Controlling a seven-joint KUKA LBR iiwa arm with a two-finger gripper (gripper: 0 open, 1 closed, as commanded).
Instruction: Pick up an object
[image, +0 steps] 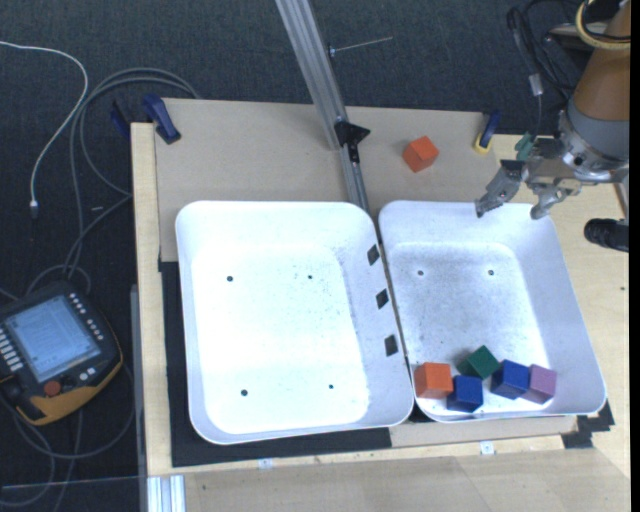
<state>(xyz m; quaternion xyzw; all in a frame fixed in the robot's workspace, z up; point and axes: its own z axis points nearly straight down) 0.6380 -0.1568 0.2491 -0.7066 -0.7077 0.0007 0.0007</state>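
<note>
The grey arm's two-finger gripper (515, 205) hangs over the far edge of the right-hand shallow white bin (560, 275), near its far right corner. Its two dark fingers are spread apart with a clear gap between the tips, and nothing sits between them — it holds no object.

The things to pick lie well apart from it, clustered along the near edge of that same bin: an orange cube (433, 378) toward the near left corner, a blue cube (466, 391) just beside it, a dark green block (482, 361) a little farther in, a second blue cube (513, 379) and a purple cube (541, 381) toward the near right corner. They sit so close that some seem to touch, though the slant makes that hard to judge.

Another orange cube (421, 153) rests on the bare tan bench (250, 150) beyond the bins' far edges. The left-hand white bin (200, 330) sits beside the right one — three small black clips (381, 298) mark their shared edge.
</note>
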